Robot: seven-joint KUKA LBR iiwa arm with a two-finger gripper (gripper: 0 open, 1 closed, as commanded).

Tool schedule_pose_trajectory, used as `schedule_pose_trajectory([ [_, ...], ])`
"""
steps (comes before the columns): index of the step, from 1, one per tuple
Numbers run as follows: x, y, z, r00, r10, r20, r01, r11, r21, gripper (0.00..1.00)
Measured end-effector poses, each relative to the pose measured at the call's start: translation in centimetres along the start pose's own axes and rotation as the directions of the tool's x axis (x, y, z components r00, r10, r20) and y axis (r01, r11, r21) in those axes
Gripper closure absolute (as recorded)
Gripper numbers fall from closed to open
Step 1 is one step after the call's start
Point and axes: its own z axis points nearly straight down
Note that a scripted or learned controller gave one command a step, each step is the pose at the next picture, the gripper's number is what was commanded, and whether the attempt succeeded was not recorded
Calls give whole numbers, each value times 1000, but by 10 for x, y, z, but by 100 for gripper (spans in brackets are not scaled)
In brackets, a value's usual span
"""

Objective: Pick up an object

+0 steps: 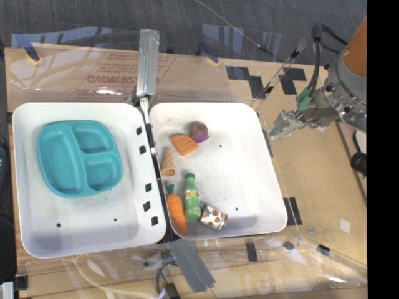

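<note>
The right bin (249, 167) holds several small toy foods. A purple and brown piece (198, 131) lies near its back, with an orange wedge (184, 145) and a tan cone (168, 161) just left of it. Nearer the front lie a green bottle (191, 197), an orange carrot (176, 213) and a small patterned can (212, 217). My gripper (282, 125) hovers outside the bin's right rim, above the bench, with nothing between its fingers.
The left bin (25, 185) holds a teal divided plate (79, 157). A grey strip (147, 64) stands behind the divide between the bins. Cables run across the brown bench at the back right.
</note>
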Motion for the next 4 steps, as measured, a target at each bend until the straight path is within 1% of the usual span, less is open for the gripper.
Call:
schedule_pose_trajectory([
  [1,-8,-3,141,995,-100,-6,100,995,14,100],
  [2,-84,-11,67,960,-281,1,281,960,2,100],
  [3,41,6,38,950,-312,-1,312,950,-1,100],
  [4,-52,-7,51,988,-153,1,153,988,3,100],
])
